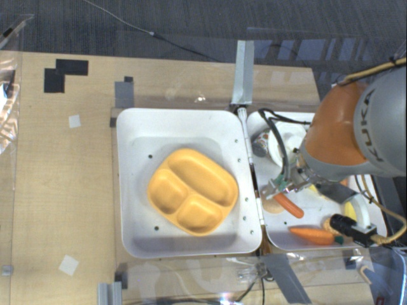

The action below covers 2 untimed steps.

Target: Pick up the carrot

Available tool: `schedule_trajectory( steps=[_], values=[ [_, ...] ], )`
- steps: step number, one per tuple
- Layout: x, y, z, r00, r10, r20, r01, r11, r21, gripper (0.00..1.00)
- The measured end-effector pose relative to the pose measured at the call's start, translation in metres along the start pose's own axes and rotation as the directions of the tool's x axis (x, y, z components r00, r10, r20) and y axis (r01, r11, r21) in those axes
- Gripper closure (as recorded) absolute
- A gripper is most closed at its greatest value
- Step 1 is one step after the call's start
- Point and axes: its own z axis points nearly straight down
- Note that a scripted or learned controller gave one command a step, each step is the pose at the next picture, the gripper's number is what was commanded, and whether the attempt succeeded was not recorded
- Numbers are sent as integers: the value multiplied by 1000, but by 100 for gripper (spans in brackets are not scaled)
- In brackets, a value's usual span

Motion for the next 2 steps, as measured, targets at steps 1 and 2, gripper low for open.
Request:
schedule_trajectory(
  steps=[1,2],
  values=[
    [-78,-35,35,991,136,3,-136,991,7,100],
    [-76,-34,34,991,131,1,-131,991,5,0]
  ],
)
